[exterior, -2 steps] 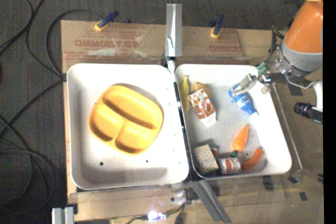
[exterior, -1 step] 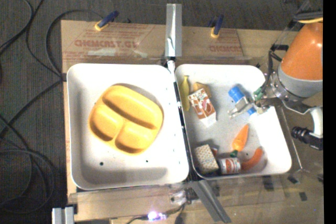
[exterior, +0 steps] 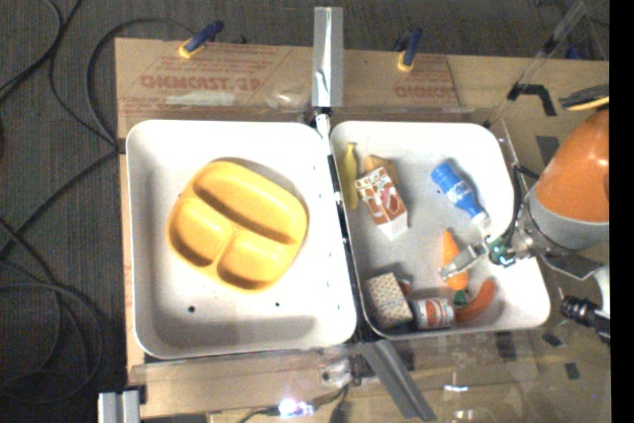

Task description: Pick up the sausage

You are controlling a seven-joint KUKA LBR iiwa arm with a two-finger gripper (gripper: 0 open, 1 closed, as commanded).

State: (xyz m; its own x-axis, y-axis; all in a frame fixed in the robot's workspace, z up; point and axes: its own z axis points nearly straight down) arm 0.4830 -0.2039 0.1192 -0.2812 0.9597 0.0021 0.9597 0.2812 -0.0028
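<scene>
Your hand (exterior: 474, 256), fingers apart and gripping nothing, hovers just above the sausage (exterior: 476, 302), which lies slantwise in the right bin's (exterior: 421, 136) near corner.

bins (exterior: 139, 213): 2 | yellow tray (exterior: 238, 223): 1 | sausage (exterior: 476, 301): 1 | bottle (exterior: 460, 190): 1 | carton (exterior: 382, 199): 1

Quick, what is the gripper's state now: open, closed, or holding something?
Gripper: cannot be told. It sits low in the right bin, over the carrot, near the sausage.
</scene>
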